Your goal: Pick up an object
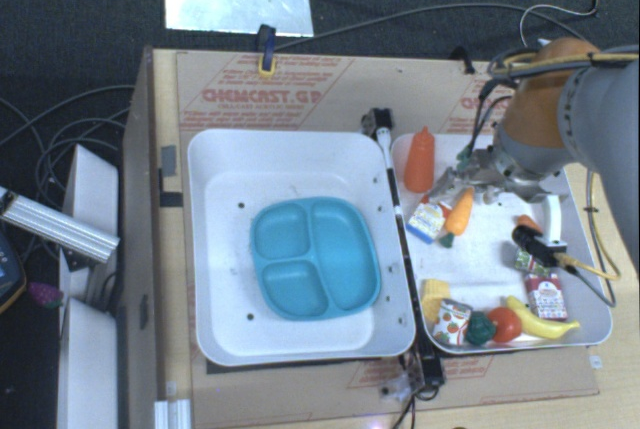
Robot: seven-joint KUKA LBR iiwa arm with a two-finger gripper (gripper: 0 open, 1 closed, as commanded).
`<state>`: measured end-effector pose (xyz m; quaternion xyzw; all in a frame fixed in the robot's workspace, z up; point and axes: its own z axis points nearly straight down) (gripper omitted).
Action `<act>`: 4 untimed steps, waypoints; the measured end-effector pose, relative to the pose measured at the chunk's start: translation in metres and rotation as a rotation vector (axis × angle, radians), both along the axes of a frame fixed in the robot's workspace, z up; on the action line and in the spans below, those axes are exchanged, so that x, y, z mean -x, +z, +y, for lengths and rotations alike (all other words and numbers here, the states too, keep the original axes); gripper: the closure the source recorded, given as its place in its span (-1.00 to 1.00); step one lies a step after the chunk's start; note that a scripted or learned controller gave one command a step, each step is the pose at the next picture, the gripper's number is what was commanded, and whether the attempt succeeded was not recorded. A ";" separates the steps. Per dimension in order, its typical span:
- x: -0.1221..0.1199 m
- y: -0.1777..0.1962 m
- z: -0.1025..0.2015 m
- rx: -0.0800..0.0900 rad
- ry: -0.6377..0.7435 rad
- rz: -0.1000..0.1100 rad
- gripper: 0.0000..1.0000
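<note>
Over the right bin (590, 317) hangs the arm (580, 117), its gripper (462, 179) low beside a carrot (458, 213); whether its fingers are open or closed I cannot tell. Left bin (230, 177) holds a blue tray (315, 257). An orange bottle (419, 160) lies near the gripper.

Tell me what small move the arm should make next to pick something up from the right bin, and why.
Probably a short descent onto the carrot. The gripper hangs right above its upper end, while the orange bottle and the small carton lie close on either side, so a straight, careful drop seems safest.
</note>
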<state>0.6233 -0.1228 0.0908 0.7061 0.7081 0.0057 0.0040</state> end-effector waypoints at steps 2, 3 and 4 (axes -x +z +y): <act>0.030 0.000 0.004 0.007 -0.003 -0.007 -1.00; 0.029 0.011 0.006 0.004 -0.001 -0.008 1.00; -0.030 0.095 0.088 0.001 0.003 0.007 1.00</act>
